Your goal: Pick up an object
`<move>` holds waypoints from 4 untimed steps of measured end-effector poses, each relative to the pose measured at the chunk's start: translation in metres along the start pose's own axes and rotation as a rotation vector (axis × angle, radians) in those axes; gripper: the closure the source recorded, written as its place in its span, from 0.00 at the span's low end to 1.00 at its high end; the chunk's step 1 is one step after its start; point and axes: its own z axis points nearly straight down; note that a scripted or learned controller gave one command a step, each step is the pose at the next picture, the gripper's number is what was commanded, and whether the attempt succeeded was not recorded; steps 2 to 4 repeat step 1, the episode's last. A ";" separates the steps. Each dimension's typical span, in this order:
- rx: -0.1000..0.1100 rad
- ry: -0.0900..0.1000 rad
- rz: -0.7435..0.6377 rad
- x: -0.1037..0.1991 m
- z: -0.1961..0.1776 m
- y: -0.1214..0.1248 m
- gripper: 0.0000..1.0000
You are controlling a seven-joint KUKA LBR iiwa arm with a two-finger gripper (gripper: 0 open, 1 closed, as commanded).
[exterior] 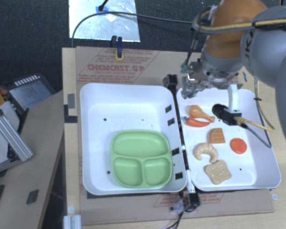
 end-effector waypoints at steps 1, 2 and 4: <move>0.001 0.001 -0.001 0.057 0.012 0.002 1.00; 0.001 0.001 -0.001 0.057 0.012 0.002 1.00; 0.001 0.001 -0.001 0.057 0.012 0.002 1.00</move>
